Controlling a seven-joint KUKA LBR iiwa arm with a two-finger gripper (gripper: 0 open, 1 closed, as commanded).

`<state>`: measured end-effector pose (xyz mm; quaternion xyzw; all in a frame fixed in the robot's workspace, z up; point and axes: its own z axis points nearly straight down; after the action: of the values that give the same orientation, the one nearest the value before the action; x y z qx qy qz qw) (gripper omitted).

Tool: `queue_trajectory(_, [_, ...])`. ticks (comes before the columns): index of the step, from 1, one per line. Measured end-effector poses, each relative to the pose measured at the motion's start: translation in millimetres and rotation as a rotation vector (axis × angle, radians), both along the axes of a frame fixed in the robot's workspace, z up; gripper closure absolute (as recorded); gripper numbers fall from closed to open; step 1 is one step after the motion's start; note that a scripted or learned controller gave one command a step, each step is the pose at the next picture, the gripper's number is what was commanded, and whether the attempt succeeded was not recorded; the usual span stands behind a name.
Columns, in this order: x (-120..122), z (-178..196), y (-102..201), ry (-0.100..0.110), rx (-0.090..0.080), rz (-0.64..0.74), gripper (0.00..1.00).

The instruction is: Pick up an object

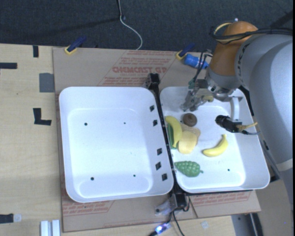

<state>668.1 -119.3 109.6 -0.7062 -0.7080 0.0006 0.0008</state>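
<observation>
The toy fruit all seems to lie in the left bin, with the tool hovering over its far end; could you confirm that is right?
Not quite: the camera view shows the toy fruit in the right bin, not the left. The tool does hover over that bin's far end.

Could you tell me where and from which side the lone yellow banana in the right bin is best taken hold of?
I would grip the banana across its thick middle, coming straight down from above. It lies flat on the floor of the right bin, apart from the other fruit, so both its curved flanks look free. The fingers should probably close across the narrow width, not along the curve. The hand hangs over the bin's far end.
</observation>
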Motion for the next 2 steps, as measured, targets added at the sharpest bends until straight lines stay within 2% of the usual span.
queue_trajectory(1, [3,177,47,-0.017,0.0,0.004,1.0])
queue_trajectory(2, [-45,123,105,0.006,0.001,0.002,1.0])
